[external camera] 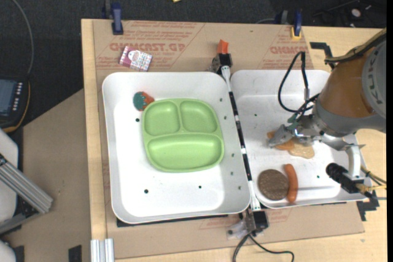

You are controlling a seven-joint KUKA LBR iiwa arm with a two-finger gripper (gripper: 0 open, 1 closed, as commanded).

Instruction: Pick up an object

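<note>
Landmark: right bin (pixel 270 86), shallow, white, on the cardboard-topped surface (pixel 184 40).
Arm: grey KUKA with orange band (pixel 344 92), reaching over the right bin from its right side.
Claw: claw (pixel 284 135) stood low near the middle of the right bin, tips toward a flat tan piece; whether it was open or closed could not be told, and nothing was seen gripped.
Task thing, nearest: flat tan piece (pixel 298 147), lying on the right bin's floor just beside the claw tips, partly under the wrist.
Other candidates: brown round patty (pixel 272 183) and orange-red sausage (pixel 291 182), touching, at the right bin's near edge.
Left of the right bin: left bin (pixel 123 193) holding a green divided tray (pixel 182 134); a small red-and-green item (pixel 143 100) at the tray's far-left corner.
Step in hand: judged as the descent onto the tan piece, grasp not yet confirmed.
Next move calls for: closing low on a thin, flat thing, then a straight lift.
Edges: centre divider lay left of the claw; near wall beyond the patty.
Open room: the right bin's far half was bare; a black cable (pixel 288 80) looped above it.
</note>
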